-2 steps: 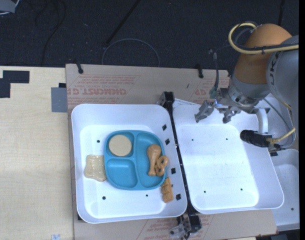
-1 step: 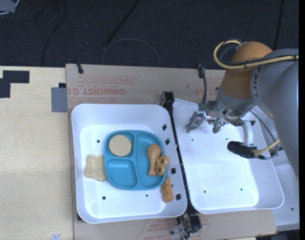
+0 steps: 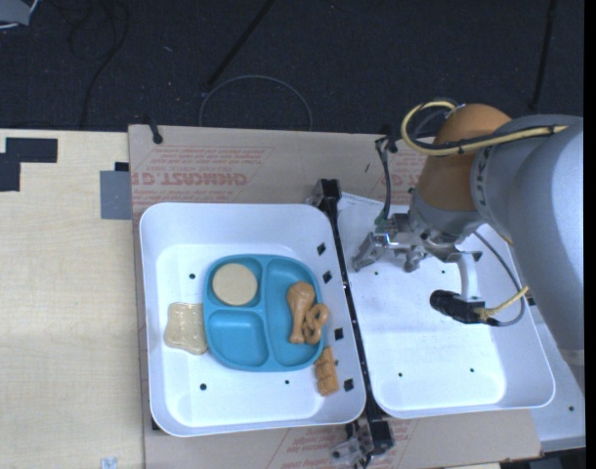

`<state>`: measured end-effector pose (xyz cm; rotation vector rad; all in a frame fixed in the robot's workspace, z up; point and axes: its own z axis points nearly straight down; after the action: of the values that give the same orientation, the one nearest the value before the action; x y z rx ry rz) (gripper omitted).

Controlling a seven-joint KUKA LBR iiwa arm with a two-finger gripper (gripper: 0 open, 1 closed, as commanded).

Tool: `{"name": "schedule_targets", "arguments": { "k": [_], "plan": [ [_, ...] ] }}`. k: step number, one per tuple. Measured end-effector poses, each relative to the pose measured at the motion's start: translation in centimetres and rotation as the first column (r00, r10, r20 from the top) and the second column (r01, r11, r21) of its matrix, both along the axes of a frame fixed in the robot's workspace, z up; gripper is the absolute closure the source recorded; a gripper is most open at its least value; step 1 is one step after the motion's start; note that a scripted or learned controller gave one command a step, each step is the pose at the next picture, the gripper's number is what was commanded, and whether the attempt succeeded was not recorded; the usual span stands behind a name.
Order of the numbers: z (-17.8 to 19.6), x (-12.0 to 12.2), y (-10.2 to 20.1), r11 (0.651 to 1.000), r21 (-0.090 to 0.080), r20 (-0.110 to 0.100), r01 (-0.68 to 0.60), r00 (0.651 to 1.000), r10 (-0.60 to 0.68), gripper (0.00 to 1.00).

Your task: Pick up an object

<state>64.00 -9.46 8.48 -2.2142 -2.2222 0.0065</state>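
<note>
Objects for picking all lie in the left white plastic bin (image 3: 161, 262), in the lower middle of the frame: a blue plastic divided tray (image 3: 244, 340) sits in its centre, holding a round tan cracker-like disc (image 3: 234, 283) in its upper left compartment and a tan pretzel-shaped piece (image 3: 306, 313) in its long right compartment, while the lower left compartment shows bare blue. A pale beige toast-shaped piece (image 3: 186, 327) lies on the bin floor, touching the tray's left edge, and a small orange-brown chunk (image 3: 325, 371) rests on the bin floor just beside the tray's lower right corner, near the wall between the bins. The right white plastic bin (image 3: 445, 379) fills the lower right of the frame, and its floor carries no loose pieces. The grey arm with its orange band (image 3: 469, 159) reaches in from the right edge and bends down over the upper part of the right bin. Its metal hand (image 3: 388, 250) hangs low over that bin's upper left corner, well apart from every piece in the left bin; whether it is spread or pressed together I cannot tell, and nothing is seen pinched in it. Both bins rest on a brown cardboard sheet (image 3: 230, 159) laid on the pale wooden bench (image 3: 54, 301).
</note>
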Motion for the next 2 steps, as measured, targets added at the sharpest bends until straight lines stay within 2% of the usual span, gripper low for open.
{"name": "schedule_targets", "arguments": {
  "k": [1, 2],
  "plan": [
    [1.3, 0.1, -0.1, 1.000, 0.000, 0.002, 0.001, 1.000, -0.001, 1.00],
    [5.7, -0.5, -0.3, 1.000, 0.000, 0.007, 0.007, 1.000, -0.007, 1.00]
  ]
}}
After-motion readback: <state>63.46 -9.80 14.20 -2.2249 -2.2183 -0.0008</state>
